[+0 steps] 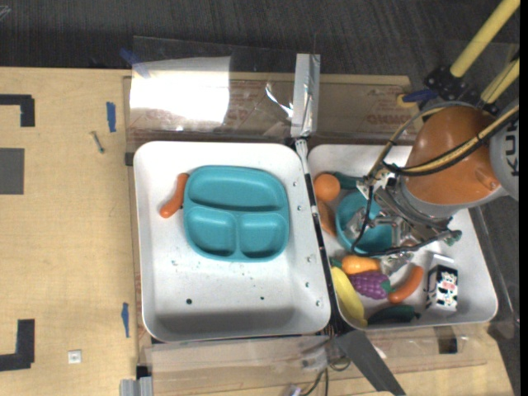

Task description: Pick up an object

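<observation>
My gripper [394,236] reaches down into the right bin [483,299], over the teal bowl [363,221] and partly hiding it. The arm's orange band [450,159] sits above it. An orange ball [327,187] lies at the bin's left rear. In front of the gripper are a small orange piece [360,264], purple grapes [371,285], a yellow banana [346,295], an orange-red carrot-like piece [407,285] and a white box with black marks [444,285]. Nothing can be seen held.
The left bin [157,287] holds a teal divided plate [237,213] with an orange sausage-shaped toy [174,195] beside its left edge. A metal divider [304,97] stands behind the bins. Cables loop from the arm over the right bin's rear.
</observation>
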